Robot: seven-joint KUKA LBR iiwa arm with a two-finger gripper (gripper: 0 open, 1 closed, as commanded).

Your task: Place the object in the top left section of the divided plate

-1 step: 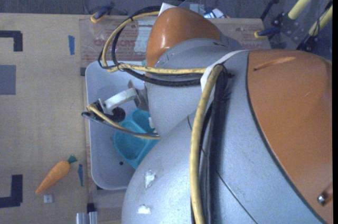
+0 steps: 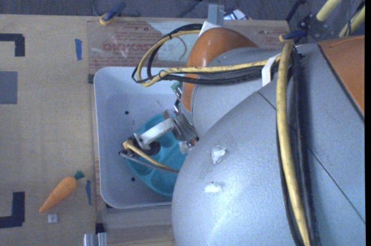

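Note:
A blue divided plate [image 2: 163, 174] lies in the white bin [image 2: 110, 123], mostly covered by the arm. My gripper [image 2: 181, 130] hangs low over the plate's upper part, with the grey arm hiding most of it. I cannot make out any object between or under it. An orange toy carrot [image 2: 58, 194] with a green top lies on the wooden bench to the left of the bin, outside it.
The large grey arm [image 2: 272, 146] fills the right half of the view and covers the second bin. Yellow cables [image 2: 174, 72] loop above the bin's far side. Blue tape marks [image 2: 78, 49] and black corner marks sit on the bench at left.

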